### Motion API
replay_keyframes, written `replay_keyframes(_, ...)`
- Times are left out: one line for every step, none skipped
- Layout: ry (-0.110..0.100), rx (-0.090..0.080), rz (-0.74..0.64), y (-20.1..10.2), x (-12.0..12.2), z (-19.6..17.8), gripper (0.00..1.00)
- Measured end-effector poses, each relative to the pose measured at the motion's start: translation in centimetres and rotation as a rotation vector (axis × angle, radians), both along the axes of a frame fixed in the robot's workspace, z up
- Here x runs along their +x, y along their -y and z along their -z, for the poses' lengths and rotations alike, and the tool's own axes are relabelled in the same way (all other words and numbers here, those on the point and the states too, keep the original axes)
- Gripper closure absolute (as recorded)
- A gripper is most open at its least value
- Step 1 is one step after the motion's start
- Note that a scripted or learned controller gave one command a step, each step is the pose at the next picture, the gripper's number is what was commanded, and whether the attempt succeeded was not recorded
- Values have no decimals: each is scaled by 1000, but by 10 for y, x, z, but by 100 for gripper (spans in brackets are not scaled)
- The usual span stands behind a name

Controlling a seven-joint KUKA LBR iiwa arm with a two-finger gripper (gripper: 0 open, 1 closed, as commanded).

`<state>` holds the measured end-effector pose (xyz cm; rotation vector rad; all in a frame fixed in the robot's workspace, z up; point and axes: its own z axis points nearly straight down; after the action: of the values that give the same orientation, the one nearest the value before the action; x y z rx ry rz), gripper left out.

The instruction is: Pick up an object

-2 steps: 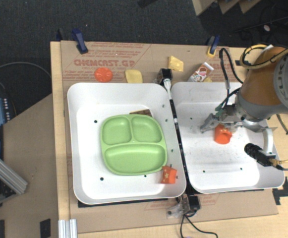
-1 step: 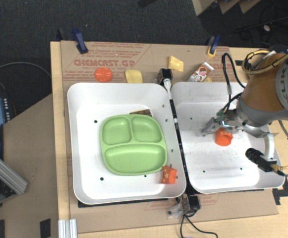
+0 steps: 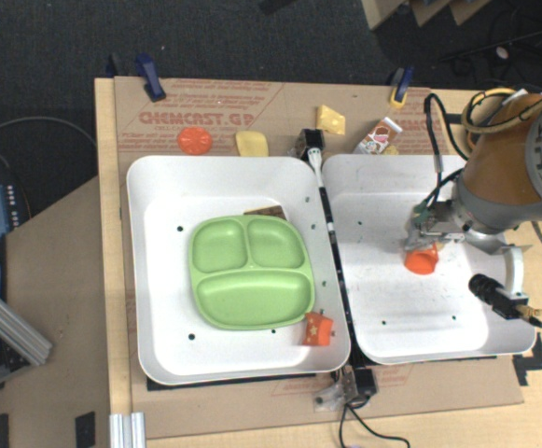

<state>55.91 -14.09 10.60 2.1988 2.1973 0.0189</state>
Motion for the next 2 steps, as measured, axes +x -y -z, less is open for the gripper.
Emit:
replay_keyframes(-3, 0, 0, 0, -1, 2, 0)
replay_keyframes(-25, 10, 2, 53, 24, -37, 0)
